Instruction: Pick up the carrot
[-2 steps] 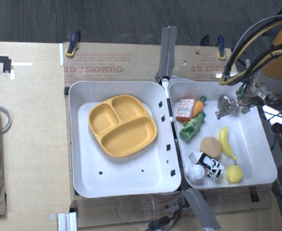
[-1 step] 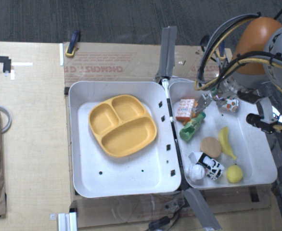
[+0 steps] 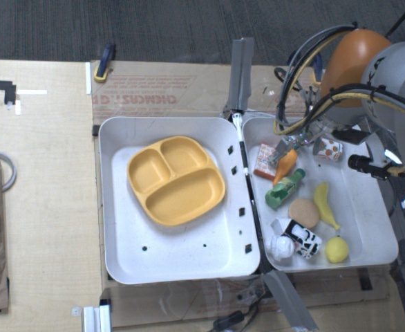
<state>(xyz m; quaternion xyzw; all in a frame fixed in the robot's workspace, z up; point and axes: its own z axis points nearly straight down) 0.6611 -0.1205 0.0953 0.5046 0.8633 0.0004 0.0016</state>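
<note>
My gripper (image 3: pixel 294 144) sits right on the carrot's (image 3: pixel 285 165) far end in the right bin (image 3: pixel 389 244), beside the green bottle (image 3: pixel 283 190). Whether I've clamped it, I cannot tell. The carrot appears not yet lifted; grasp and lift remain.

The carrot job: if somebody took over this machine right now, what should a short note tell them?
Gripper: down in the right bin, its tip at the top end of the carrot; a firm hold can't be confirmed.
Carrot: lying tilted among the toy food, beside the green bottle and the red-and-white packet.
Yellow divided plate: in the left bin.
Done: the reach to the carrot.
Left: secure it and lift.
</note>
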